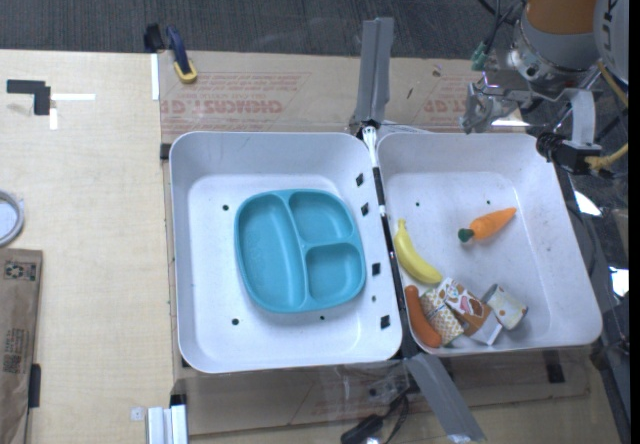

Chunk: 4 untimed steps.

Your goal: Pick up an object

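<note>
The right bin (pixel 540 172) holds an orange carrot (pixel 488 224) with a green tip near its middle. A yellow banana (pixel 415 255) lies along the left wall. At the front edge a red sausage (pixel 421 317) sits next to a patterned carton (pixel 455 309) and a small box (pixel 505 307). My gripper (pixel 487 104) hangs over the back edge of the right bin, above and well behind the carrot. Nothing shows in it.
A blue divided plate (pixel 300 250) lies in the left bin (pixel 200 232). A grey post (pixel 375 72) rises behind the divider between the bins. A blue and yellow clamp (pixel 178 54) sits on the bench at the back left, and a tape roll (pixel 8 220) lies at the far left.
</note>
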{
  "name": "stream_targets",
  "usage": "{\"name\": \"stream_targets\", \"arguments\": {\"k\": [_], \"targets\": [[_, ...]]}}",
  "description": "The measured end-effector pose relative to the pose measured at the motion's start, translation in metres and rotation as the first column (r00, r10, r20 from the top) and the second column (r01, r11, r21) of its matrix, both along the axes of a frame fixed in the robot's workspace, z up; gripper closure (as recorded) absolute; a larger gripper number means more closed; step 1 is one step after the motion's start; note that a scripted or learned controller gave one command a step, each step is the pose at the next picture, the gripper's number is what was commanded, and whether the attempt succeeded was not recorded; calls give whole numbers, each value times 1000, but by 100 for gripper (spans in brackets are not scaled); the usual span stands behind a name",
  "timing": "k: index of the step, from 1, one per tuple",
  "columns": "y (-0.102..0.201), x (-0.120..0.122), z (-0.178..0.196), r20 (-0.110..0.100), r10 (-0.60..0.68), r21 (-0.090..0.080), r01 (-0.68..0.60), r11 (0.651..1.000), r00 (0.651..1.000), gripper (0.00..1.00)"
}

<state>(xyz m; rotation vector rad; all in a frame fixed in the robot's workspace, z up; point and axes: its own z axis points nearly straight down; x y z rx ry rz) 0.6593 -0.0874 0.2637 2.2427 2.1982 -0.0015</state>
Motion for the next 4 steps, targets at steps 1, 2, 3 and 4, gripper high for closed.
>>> {"name": "stream_targets", "arguments": {"k": [1, 2, 3, 4], "targets": [[13, -4, 3, -2, -7, 0, 7, 1000, 1000, 100], [80, -1, -73, -4, -46, 0, 46, 999, 999, 100], [80, -1, -73, -2, -46, 0, 46, 999, 999, 0], [18, -14, -72, -2, 55, 0, -55, 999, 999, 0]]}}
